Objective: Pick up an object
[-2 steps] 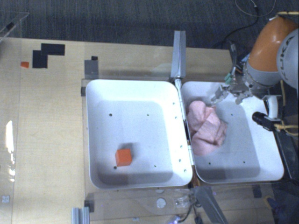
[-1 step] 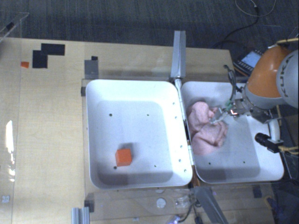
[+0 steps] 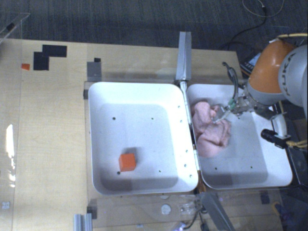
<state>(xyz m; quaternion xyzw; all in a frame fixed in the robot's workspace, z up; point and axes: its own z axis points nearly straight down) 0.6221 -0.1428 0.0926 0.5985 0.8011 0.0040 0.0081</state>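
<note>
Pink cloth [image 3: 211, 129] crumpled in right bin [image 3: 250, 174]; fingers [image 3: 222, 114] slightly apart, tips touching cloth's upper edge, nothing gripped.

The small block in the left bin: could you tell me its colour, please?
Orange; the block shows in the camera view.

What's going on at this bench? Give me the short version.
A grey arm with an orange band reaches in from the right, and its gripper is down over a crumpled pink cloth in the right bin. The view is too small to tell whether it has hold of the cloth. An orange block sits alone in the left bin, untouched.
</note>
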